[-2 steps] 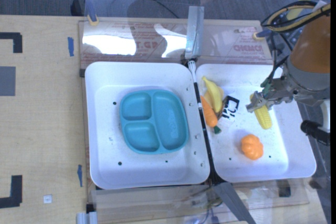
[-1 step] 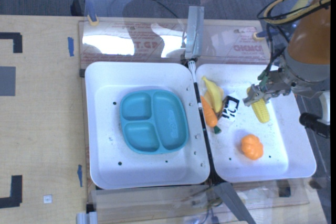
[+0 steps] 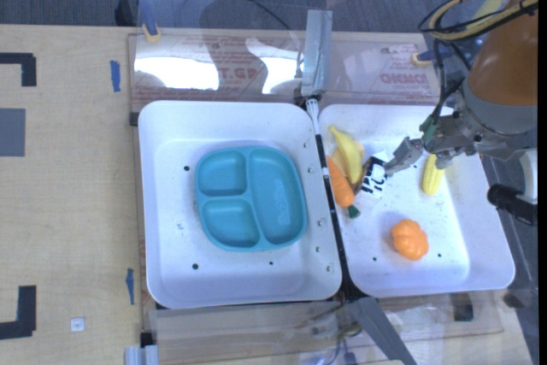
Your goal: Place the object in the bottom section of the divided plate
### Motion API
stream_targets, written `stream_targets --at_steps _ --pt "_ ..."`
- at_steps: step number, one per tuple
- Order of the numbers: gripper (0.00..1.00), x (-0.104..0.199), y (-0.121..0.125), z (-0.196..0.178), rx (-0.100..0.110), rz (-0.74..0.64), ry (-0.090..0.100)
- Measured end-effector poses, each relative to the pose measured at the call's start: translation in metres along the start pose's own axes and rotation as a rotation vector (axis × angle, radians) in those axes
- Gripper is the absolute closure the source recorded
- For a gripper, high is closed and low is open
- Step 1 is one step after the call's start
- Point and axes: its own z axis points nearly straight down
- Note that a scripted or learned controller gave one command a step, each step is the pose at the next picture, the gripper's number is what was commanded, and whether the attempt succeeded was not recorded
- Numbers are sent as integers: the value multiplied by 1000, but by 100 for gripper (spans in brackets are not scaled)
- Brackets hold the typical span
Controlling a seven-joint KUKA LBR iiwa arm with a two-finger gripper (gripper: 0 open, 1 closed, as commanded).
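Observation:
A turquoise divided plate (image 3: 251,197) lies in the left bin (image 3: 162,209), its three sections bare. In the right bin (image 3: 479,261) lie a yellow banana (image 3: 346,151), an orange carrot (image 3: 340,185), a yellow corn cob (image 3: 432,176) and an orange round fruit (image 3: 409,238). My gripper (image 3: 373,177) reaches in from the right, low over the right bin beside the banana and carrot. Its black-and-white fingertips hover just right of the carrot. I see nothing between them.
A metal divider (image 3: 317,64) stands between the bins at the back, with clear plastic walls behind. The arm's orange band (image 3: 508,73) and cables hang over the right bin's far corner. Wooden bench lies to the left.

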Motion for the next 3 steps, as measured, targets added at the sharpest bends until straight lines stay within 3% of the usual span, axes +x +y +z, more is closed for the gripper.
stream_targets --at_steps 1,2,3 --pt "100 -1 1 -9 -3 -1 -2" --pt "100 98 -9 46 10 -21 5" --pt "100 121 8 83 -16 -65 -12"
